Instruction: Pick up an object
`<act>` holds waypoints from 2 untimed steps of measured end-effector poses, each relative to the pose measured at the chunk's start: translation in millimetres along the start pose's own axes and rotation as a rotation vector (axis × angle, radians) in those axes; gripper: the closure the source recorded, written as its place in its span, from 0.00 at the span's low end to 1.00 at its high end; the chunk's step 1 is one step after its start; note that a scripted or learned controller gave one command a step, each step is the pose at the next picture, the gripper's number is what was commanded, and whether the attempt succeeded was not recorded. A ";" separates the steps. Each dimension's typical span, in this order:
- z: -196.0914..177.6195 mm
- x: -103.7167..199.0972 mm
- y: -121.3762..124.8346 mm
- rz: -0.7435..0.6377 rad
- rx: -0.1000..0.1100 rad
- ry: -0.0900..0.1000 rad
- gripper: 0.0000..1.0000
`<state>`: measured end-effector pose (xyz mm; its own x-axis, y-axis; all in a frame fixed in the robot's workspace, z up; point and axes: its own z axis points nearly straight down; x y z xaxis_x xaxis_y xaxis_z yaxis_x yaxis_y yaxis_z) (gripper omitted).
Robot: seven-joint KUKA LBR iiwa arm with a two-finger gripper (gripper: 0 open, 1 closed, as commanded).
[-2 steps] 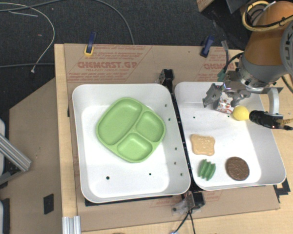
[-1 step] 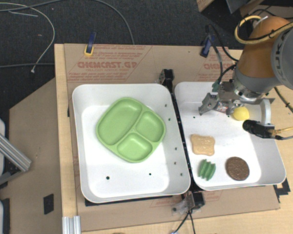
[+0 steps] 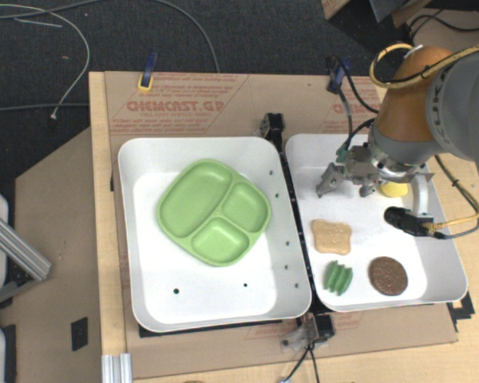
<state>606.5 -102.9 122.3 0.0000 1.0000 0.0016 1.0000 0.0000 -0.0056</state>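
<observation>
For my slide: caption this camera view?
End effector over right bin above toast; green plate in left bin.

The grey arm with its orange band (image 3: 431,94) runs off the right edge, so its upper links are cut off. Beneath its wrist, the metal two-finger gripper (image 3: 353,178) is too cluttered to tell how the fingers stand. A small yellow object (image 3: 394,187) just right of the gripper is mostly covered by the wrist; its shape cannot be told. The right white plastic bin's (image 3: 439,290) far rim is hidden behind the arm.
</observation>
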 end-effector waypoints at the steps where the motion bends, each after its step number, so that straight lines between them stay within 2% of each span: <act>1: -14.0 0.0 1.3 0.000 -0.006 0.000 1.00; 2: -78.7 -0.9 -0.2 -0.001 -0.013 -0.003 1.00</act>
<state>606.7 -104.0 201.0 -0.0007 1.0000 -0.0010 1.0000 0.0007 0.0076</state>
